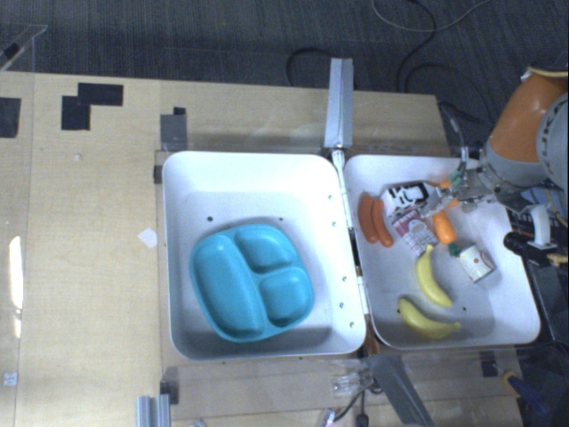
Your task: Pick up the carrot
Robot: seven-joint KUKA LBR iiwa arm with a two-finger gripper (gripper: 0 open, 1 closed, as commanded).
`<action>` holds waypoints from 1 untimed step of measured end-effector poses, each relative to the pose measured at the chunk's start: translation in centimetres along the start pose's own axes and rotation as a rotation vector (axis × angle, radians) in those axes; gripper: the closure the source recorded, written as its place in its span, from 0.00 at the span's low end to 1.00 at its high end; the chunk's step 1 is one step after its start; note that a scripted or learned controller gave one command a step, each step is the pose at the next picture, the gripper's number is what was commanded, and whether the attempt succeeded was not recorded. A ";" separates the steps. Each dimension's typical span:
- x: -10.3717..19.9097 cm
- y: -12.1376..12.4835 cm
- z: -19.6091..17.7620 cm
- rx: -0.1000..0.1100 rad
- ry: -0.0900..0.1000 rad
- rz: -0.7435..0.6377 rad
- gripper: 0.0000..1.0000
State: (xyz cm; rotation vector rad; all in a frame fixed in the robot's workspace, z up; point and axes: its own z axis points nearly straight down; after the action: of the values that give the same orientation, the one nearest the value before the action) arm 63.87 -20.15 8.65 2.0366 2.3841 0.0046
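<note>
The small, smooth orange carrot [443, 229] lies in the right white plastic bin [511, 327], beside 2 curved yellow bananas [433, 278]; the gripper [462, 188] hovers near it, jaws' state unclear.

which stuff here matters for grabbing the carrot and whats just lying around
For the job:
carrot, in the right bin
gripper, just above the carrot

Lying about:
two bananas
hot dog
packet
small carton
blue tray in the left bin

My gripper [447, 201] hangs over the carrot [442, 228] near the right bin's [516, 327] far edge, bananas [430, 278] nearer its front.
</note>
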 end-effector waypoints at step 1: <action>0.2 0.2 -1.2 0.000 0.000 -0.006 1.00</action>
State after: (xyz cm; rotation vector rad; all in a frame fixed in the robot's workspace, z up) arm 64.00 -19.98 9.85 2.0295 2.3903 0.0055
